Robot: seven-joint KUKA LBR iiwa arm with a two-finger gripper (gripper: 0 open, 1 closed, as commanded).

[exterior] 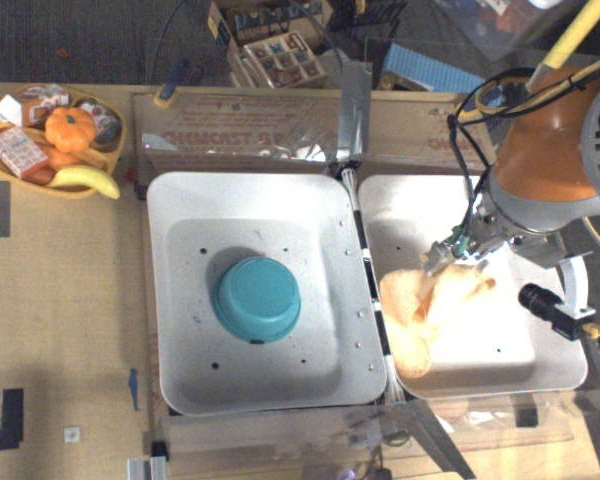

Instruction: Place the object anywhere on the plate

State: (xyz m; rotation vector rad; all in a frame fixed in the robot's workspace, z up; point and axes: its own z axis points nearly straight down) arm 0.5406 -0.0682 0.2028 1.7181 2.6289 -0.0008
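The two-finger gripper (458, 255) is seen low over the right-hand shallow white bin (550, 368), its tip at the far edge of a pale orange, soft-looking, blurred object (425, 308). Whether the fingers are spread or closed, and whether anything lies between them, cannot be told; no hold is assumed. The object is spread across the left part of that bin's floor, reaching toward the near left corner, with a brighter streak on its right side; its outline is too smeared for a shape to be given. The round teal plate (258, 298) rests mid-floor in the left-hand white bin (180, 218), well apart from the object. For the pick in hand, a firm closure should be confirmed before lifting, and the ridge between the bins should be cleared high during carriage leftward.
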